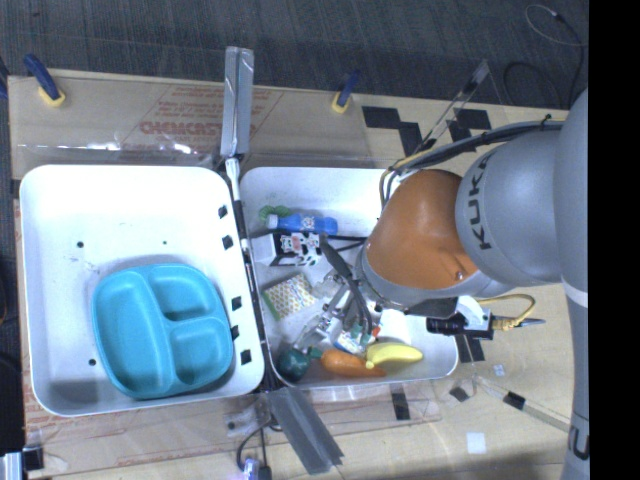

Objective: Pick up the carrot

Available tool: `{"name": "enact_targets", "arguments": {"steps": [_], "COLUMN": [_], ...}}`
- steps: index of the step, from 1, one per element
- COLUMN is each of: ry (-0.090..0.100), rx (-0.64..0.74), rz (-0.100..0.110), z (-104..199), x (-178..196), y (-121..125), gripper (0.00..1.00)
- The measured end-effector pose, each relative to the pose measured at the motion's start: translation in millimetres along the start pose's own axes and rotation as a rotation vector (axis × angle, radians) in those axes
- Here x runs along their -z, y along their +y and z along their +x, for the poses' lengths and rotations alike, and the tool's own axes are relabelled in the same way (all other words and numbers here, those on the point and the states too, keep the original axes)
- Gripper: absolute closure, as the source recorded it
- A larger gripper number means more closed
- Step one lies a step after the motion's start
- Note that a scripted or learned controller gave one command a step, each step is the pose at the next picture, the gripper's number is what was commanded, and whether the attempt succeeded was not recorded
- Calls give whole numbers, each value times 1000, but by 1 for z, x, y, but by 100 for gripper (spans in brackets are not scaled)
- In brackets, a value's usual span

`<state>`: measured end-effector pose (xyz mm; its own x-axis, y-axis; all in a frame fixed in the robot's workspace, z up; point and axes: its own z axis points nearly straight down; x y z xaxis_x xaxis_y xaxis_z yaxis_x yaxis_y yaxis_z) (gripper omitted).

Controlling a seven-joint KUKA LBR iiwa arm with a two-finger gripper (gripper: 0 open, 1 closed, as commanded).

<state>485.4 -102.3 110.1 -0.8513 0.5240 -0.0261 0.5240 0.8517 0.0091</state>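
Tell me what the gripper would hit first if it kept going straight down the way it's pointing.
Probably the carrot, lying just below the gripper beside the banana. Depth is hard to judge from above, so it could graze the banana instead.

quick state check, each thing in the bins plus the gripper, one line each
carrot: lying flat at the right bin's near edge, not held
banana: lying against the carrot
blue tray: flat in the left bin, right way up
gripper: low in the right bin, above the carrot
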Motion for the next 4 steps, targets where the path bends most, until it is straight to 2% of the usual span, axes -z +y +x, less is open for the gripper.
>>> {"name": "enact_targets", "arguments": {"steps": [1, 2, 3, 4], "ry": [-14, -13, -24, 7], "rx": [295, 295, 481, 456], "rz": [-5, -4, -5, 2], "z": [-2, -2, -8, -38], "x": [-7, -7, -6, -11], "y": [8, 7, -1, -67], "gripper": [0, 0, 0, 0]}}
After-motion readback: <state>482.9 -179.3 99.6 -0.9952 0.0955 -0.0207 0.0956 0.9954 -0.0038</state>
